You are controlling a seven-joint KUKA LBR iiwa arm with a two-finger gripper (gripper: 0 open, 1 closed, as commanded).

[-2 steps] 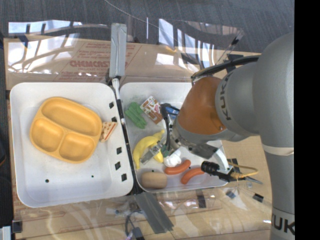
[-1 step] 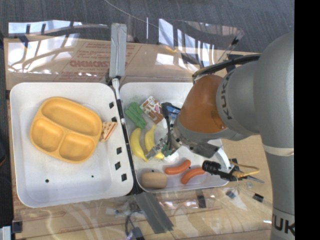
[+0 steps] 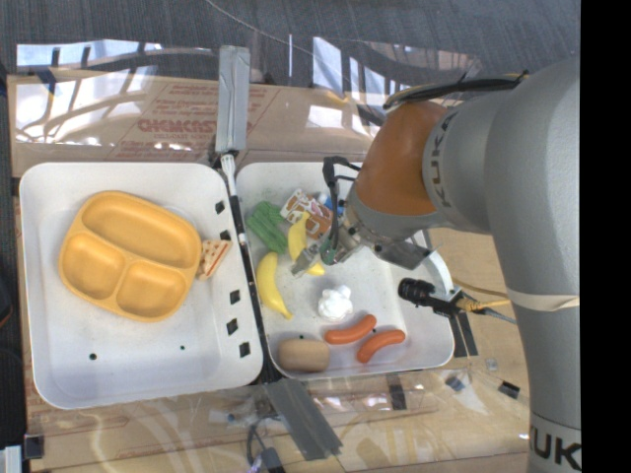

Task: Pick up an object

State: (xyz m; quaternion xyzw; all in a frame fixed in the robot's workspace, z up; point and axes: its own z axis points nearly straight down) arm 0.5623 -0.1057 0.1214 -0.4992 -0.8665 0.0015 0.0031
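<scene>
The left bin (image 3: 59,363) is being occupied by a yellow tray (image 3: 128,254) with three compartments, lying toward its upper left. A small cracker-like piece (image 3: 214,257) is resting against the tray's right edge, just beside the divider between the bins.

In the right bin (image 3: 424,353), a green item (image 3: 266,227) is lying at the upper left, with a banana (image 3: 270,284) below it. A brown potato (image 3: 303,355) is sitting near the front wall. A white lump (image 3: 335,304) is lying at mid-bin, and two sausages (image 3: 365,336) are lying side by side in front of it. A printed packet (image 3: 304,208) and a yellow piece (image 3: 298,240) are lying near the top.

The end effector (image 3: 323,254) is being held low over the yellow piece and packet, in the upper middle of the right bin. Whether anything is being gripped cannot be told. The arm (image 3: 473,166) is reaching in from the right.
</scene>
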